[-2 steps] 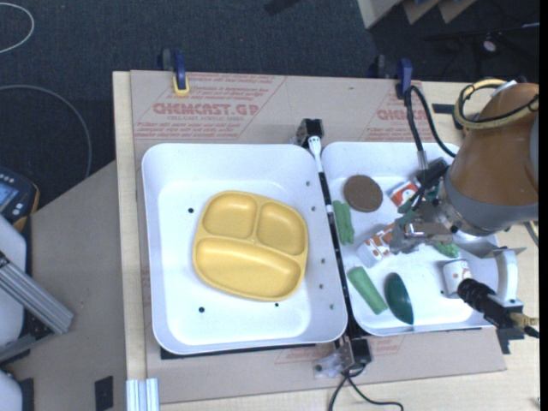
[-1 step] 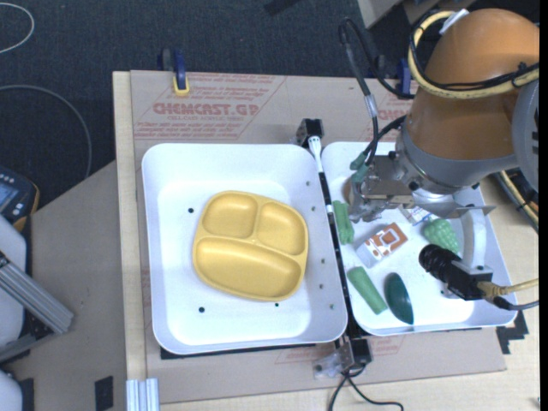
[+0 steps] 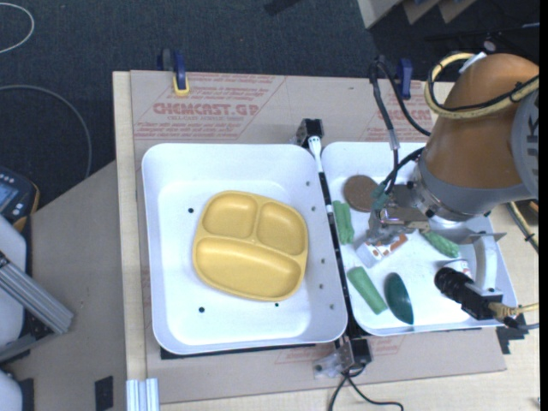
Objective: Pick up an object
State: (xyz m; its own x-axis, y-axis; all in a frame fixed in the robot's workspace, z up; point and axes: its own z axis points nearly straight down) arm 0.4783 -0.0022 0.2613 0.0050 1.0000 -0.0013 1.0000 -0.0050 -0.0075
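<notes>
In the right bin (image 3: pixel 505 272), nearest the front, a dark teal piece (image 3: pixel 399 297) and a green pod (image 3: pixel 366 287) lie just below the pincer (image 3: pixel 383 229). Can't tell how it stands; the brown disc (image 3: pixel 360 192) sits just behind it.

Divided tray (image 3: pixel 251 245) in left bin (image 3: pixel 163 229), small objects (image 3: pixel 368 287) in right bin (image 3: pixel 428 315)

KUKA arm (image 3: pixel 479 139): a bulbous orange band (image 3: pixel 488 101) sits above a rounded grey wrist housing (image 3: pixel 467 199). Yellow and black cables (image 3: pixel 445 80) loop along its upper side. The gripper (image 3: pixel 385 225) is bare metal with small red and white details.
</notes>
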